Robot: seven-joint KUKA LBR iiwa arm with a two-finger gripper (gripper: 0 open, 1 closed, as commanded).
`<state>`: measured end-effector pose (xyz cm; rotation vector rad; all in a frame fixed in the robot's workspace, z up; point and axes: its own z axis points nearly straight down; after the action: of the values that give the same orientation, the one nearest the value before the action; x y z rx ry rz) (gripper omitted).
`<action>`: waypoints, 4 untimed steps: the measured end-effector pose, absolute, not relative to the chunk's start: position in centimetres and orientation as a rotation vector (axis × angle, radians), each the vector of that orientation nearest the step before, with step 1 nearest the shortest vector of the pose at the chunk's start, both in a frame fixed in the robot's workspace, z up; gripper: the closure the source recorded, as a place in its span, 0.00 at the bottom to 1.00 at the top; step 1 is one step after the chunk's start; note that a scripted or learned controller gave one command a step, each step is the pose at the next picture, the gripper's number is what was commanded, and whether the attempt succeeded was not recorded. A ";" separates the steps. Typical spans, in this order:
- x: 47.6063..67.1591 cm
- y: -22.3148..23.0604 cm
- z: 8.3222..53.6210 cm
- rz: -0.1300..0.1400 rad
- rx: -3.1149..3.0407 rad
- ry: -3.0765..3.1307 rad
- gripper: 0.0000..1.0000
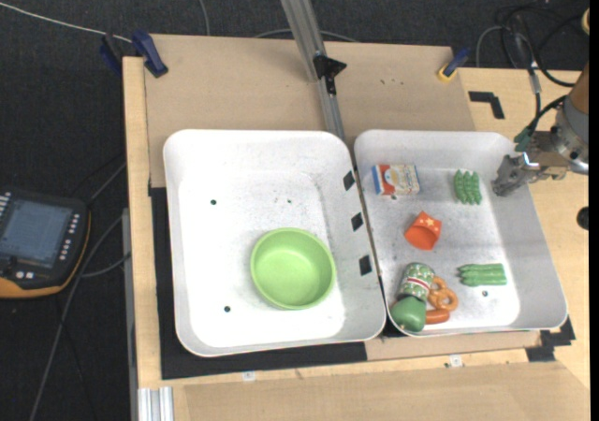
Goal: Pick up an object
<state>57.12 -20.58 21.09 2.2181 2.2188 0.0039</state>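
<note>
- Six small things lie in the right bin (524,223), and not one of them has been picked up yet.
- At 12 o'clock in that bin is a little box (396,180) with red, white and blue on it.
- Over at 1 o'clock is a bumpy green toy (466,187), the thing nearest to the gripper.
- In the middle sits an orange cup (423,230), tipped on its side.
- At 5 o'clock lies a second green toy (482,274) — long and ridged.
- At 7 o'clock is a pile: a green mug with a picture (415,284), an orange ring toy (440,299) touching it, and a round green lump (408,314) just below.
- The left bin (187,176) has a big green bowl (293,268) at about 5 o'clock.
- The gripper (508,176) hangs at the right bin's 2 o'clock edge. Nothing is between its fingers. Whether they are spread or pressed together I cannot tell — they look too small and dark.
- So the job looks like it is just starting. I think what is left is to move over one thing, go down, squeeze it and lift it.
- The bumpy green toy looks like the easiest pick, since it sits alone and close by.
- Both bins rest on the tan desk (243,73).
</note>
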 end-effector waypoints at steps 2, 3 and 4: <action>56.8 -14.5 26.9 0.002 2.216 2.227 1.00; 57.2 -10.3 26.4 0.001 2.217 2.225 1.00; 58.4 -5.1 26.5 0.002 2.216 2.227 1.00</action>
<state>58.42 -5.07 26.48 2.2165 2.2272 0.0022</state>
